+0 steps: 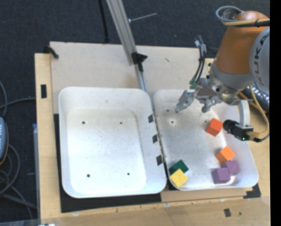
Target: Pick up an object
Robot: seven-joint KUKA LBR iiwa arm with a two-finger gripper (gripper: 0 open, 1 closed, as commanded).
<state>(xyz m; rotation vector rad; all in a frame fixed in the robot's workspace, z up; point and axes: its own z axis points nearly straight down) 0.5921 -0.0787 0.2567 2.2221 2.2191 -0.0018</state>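
My gripper (195, 103) hangs over the far part of the right bin (197, 126), its two fingers spread apart with nothing between them. An orange block (214, 126) lies on the bin floor just right of and nearer than the gripper. A second orange block (226, 154) sits further toward the front, touching a purple block (233, 166). Another purple block (220, 175) rests beside it at the front right. A green block (179, 166) and a yellow block (179, 178) lie together in the bin's front left corner.
The left bin (105, 140) sits beside the right one, with a raised divider rim between them. A slanted metal rail (124, 32) rises from behind the bins. A black camera unit (237, 129) hangs off the arm near the orange block.
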